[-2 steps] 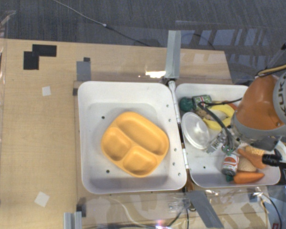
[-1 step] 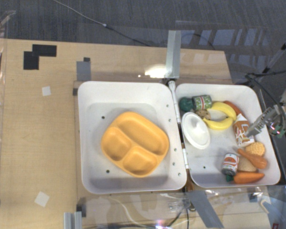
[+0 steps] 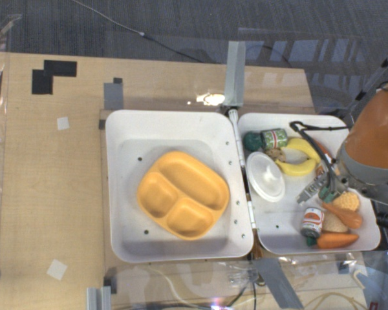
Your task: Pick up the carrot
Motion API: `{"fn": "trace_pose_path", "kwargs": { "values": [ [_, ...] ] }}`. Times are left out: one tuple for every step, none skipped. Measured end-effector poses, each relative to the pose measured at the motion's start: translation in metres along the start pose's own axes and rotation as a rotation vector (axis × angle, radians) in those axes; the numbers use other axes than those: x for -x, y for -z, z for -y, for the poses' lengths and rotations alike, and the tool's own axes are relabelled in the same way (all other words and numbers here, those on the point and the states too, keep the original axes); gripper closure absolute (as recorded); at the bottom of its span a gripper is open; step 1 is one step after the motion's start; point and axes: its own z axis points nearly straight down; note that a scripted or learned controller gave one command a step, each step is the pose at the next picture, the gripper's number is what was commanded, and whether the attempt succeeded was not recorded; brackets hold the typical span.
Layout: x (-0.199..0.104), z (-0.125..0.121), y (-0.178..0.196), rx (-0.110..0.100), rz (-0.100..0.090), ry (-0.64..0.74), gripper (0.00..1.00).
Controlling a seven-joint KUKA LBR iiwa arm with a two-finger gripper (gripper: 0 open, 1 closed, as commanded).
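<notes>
The carrot is an orange tapered piece lying flat at the front edge of the right bin, just right of a small red-labelled can. My gripper hangs low over the right bin, a little above and left of the carrot, close to the red can's top. Nothing shows between its metal tips. The arm's orange band covers the bin's right side.
The right bin also holds a banana, a green can, a white round bowl, a corn piece and an orange-red sausage-like piece. A yellow divided plate lies in the left bin.
</notes>
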Motion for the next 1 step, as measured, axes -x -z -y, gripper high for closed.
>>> {"fn": "trace_pose_path", "kwargs": {
  "values": [
    [0.0011, 0.0004, 0.0013, 0.001, 0.003, -0.001, 0.00]
  ]
}}
